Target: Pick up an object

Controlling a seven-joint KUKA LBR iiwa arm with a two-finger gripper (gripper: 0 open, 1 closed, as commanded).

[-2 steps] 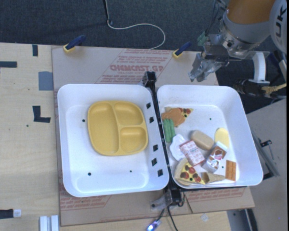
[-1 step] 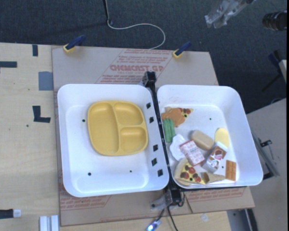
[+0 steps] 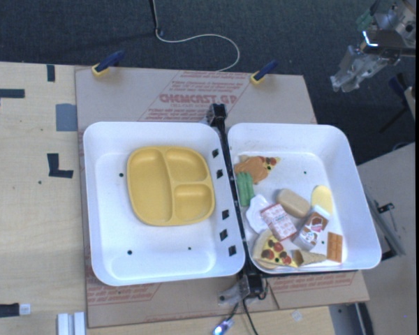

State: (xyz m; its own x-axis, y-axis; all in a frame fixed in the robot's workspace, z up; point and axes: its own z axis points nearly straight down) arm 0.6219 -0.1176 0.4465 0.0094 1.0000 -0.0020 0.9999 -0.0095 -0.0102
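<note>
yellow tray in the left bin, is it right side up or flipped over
Right side up. The yellow tray lies flat in the left bin with its three compartments facing upward, their raised rims and dividers visible. Nothing sits in the compartments.

We see our gripper [image 3: 350, 72] as pale grey metal, blurred, with a small bright bluish-white spot on its body and darker grey parts above it.

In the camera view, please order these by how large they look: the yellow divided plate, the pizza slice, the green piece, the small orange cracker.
1. yellow divided plate, clearly largest
2. pizza slice
3. green piece
4. small orange cracker

The last two look close; the ranking there is unsure.
</note>
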